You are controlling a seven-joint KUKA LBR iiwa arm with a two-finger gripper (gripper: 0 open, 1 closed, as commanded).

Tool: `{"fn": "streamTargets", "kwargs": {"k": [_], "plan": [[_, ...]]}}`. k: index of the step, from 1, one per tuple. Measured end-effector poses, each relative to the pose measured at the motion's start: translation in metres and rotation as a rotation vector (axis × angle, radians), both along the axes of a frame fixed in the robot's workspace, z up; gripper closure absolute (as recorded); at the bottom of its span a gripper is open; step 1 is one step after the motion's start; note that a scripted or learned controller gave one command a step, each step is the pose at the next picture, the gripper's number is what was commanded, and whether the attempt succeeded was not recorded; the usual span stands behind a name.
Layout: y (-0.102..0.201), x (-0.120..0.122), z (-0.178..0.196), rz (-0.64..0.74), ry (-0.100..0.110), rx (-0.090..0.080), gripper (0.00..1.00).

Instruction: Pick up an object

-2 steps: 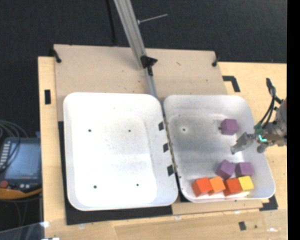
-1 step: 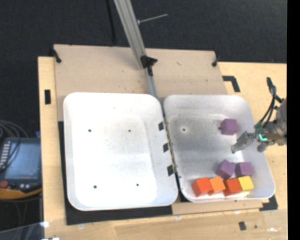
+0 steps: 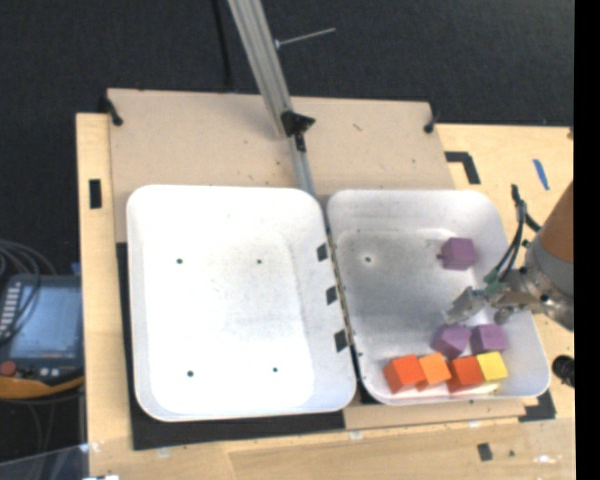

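A wooden bench [image 3: 260, 143] carries two white bins; the left bin [image 3: 230, 298] fills mid-frame. The right bin [image 3: 400, 228] holds purple, orange and yellow blocks at lower right. The tool [image 3: 477, 303] hovers above a purple block [image 3: 451, 340]; its grip cannot be told.

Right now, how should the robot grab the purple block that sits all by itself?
Take the lone purple block across two opposite flat sides, coming straight down from above. It sits apart from the other blocks in the right bin, so fingers likely fit on either side. The gripper is nearby.
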State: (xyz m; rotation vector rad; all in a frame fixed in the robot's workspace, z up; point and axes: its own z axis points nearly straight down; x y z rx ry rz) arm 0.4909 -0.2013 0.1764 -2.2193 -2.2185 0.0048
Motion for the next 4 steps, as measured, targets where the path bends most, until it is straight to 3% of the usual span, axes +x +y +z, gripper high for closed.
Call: {"fn": "streamTargets", "kwargs": {"k": [2, 3, 4], "plan": [[-0.002, 0.011, -0.078, -0.001, -0.015, -0.005, 0.00], [-0.004, 0.012, -0.066, -0.008, -0.021, -0.007, 1.00], [-0.002, 0.018, -0.003, 0.004, -0.013, -0.004, 1.00]]}}
